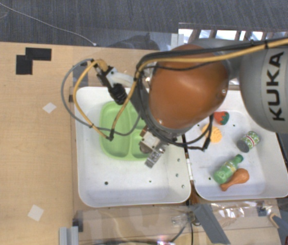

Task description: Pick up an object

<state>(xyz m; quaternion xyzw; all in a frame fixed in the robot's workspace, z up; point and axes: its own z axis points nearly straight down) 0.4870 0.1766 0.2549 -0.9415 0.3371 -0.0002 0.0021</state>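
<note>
- Green tray (117, 131) lies in the left bin (103, 188), partly under the arm.
- Gripper (153, 156) is just beside the tray; I cannot tell its grip.
- Green bottle (228, 169) lies in the right bin (266, 188).

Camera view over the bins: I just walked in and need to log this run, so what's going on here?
A grey KUKA arm reaches in from the right, its gripper low over the left bin, at the edge of a light green container. No object is visibly between its fingers. The right bin holds a green bottle, a brown drumstick-shaped item, a small can, a red and green item and an orange piece.
</note>
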